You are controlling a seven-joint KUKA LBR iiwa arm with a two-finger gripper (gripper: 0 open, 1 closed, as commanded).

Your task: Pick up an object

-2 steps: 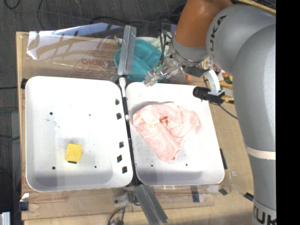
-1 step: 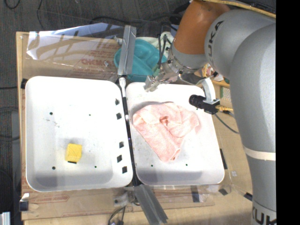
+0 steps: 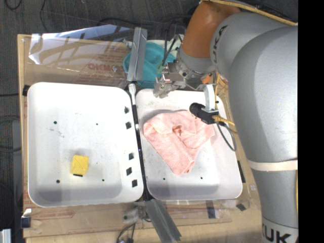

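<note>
Hand (image 3: 163, 87) above pink cloth (image 3: 178, 140) (right bin (image 3: 223, 181)); its grip I cannot tell.

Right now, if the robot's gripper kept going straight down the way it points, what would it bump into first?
Probably the white floor at the back of the right bin. The gripper hangs over that edge, beside the pink cloth, but depth is hard to judge here.

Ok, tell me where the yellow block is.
The yellow block lies in the left bin, near its front-left corner, far from the pink cloth in the right bin.
</note>
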